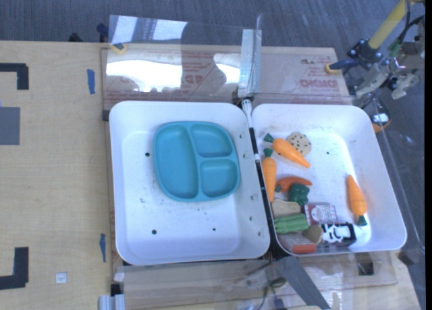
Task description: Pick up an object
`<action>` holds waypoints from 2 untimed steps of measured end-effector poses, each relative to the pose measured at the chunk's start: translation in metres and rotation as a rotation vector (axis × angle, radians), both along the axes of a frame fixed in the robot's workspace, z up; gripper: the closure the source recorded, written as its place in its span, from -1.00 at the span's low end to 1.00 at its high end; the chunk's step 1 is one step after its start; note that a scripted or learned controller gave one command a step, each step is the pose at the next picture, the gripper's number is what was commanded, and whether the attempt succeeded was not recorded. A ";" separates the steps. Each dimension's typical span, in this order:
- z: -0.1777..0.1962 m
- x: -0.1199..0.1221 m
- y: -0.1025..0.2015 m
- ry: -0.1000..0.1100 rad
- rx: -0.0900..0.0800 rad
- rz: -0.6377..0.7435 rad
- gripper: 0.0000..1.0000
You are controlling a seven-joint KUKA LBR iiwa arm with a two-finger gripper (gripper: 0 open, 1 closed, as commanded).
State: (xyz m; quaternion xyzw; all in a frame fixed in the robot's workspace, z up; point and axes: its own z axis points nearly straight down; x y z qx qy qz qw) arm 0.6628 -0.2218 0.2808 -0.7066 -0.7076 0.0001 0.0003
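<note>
Left bin (128, 187): has a teal divided plate (196, 161) sitting in it, three sections, more or less in the middle.

Right bin (337, 160): all the toy food is here, mostly piled along the left wall and the front edge.

Carrots: one carrot (290, 151) lies at a slant near the back left, a second carrot (269, 175) runs along the left wall just beside it, and a third carrot (356, 197) sits on its own toward the right side, well apart from the pile.

Cookie (298, 142): speckled round one, touching the slanted carrot at the back.

Red pepper (294, 183): in the middle of the pile, with something green like broccoli (298, 194) right under it.

Front pile: a green stick-shaped thing (289, 223), a small packet (320, 214) and a black-and-white piece (337, 233), all crowded together, hard to make out exactly.

Arm (385, 72): up at the top right, outside the bins, nowhere near the food.

Claw: can't tell how it stands from here, too small and cluttered.
</note>
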 end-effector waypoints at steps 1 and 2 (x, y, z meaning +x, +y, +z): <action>-0.017 0.004 0.000 0.002 0.000 0.121 -1.00; -0.146 0.002 0.100 0.010 0.006 0.140 -1.00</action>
